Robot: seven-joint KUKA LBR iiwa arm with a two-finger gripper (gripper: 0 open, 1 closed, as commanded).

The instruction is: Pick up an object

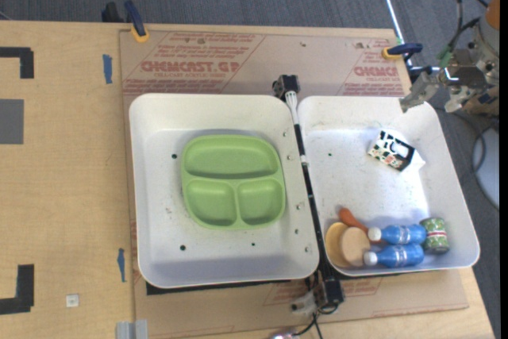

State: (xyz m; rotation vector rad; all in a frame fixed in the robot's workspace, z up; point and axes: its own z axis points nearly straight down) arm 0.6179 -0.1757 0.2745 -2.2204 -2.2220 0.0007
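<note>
Near right corner: 2 blue bottles (401, 244) lay on their sides, one just behind the other, white caps pointing left, stacked close enough that they looked like they touched.
Right of the bottles: a small green can-ish thing (434, 235) sat snug against their ends, right by the bin's near right rim.
Left of the bottles: a tan wooden-looking disc (343, 244) lay flat, with an orange-brown handle thing (352, 217) poking up over its far edge. Couldn't tell if those were 1 item or 2.
Right bin (349, 131): shallow and white, so all that stuff was bunched along its near edge.
Left bin (151, 171): held a green divided plate (232, 180) about in the middle, 1 long compartment on the far side and 2 smaller ones on the near side.
Mid right bin: a small black-and-white packet (391, 150) sat alone toward the far right, well apart from the bottle pile.
Between the bins: a black clamp (285, 85) sat at the far end of the seam.
Gripper (419, 95): hung over the far right corner of the right bin, near the rim. It held nothing I could see, but the fingers were too blurry and small to call wide or narrow.
Far edge: a blue-and-orange clamp (399, 51) pinned the cardboard sheet (198, 63) under the bins.
</note>
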